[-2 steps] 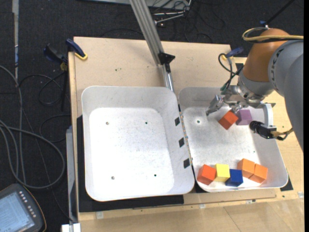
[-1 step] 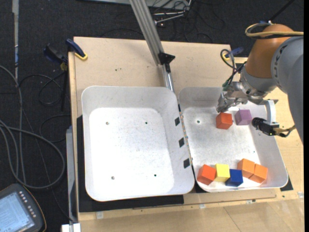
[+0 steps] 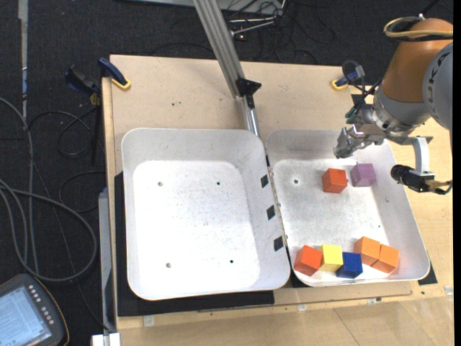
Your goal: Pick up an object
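The right bin (image 3: pixel 403 215) holds several small blocks. An orange cube (image 3: pixel 334 180) and a purple cube (image 3: pixel 363 174) sit side by side in its upper half. Along the front wall lie an orange block (image 3: pixel 309 259), a yellow one (image 3: pixel 332 255), a blue one (image 3: pixel 351 264) and two more orange ones (image 3: pixel 377 254). My gripper (image 3: pixel 348 144) hangs over the bin's far edge, just above and behind the orange and purple cubes, a little apart from both. Nothing shows between its fingers.
The left bin (image 3: pixel 137 193) lies beside the right one with black clips at the seam. A slanted metal pole (image 3: pixel 216 34) crosses the bench's back. Clamps (image 3: pixel 115 74) sit at the board's far corners. A black fitting (image 3: pixel 414 179) juts out by the right bin's rim.
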You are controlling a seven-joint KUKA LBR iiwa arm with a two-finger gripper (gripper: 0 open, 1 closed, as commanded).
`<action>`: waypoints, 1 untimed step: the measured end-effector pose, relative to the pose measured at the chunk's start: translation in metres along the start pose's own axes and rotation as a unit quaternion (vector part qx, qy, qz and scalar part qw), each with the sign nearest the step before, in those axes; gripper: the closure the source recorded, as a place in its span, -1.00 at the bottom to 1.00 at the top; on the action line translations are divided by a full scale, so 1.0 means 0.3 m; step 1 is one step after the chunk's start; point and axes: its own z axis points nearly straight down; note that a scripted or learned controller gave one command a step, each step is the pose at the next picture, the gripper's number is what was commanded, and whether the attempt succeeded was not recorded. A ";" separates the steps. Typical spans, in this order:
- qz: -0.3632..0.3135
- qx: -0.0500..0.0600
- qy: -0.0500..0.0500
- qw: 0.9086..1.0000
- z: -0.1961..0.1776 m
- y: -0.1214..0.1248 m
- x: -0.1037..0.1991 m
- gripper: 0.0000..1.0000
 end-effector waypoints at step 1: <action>0.000 0.000 0.000 1.000 -0.150 -0.012 0.000 1.00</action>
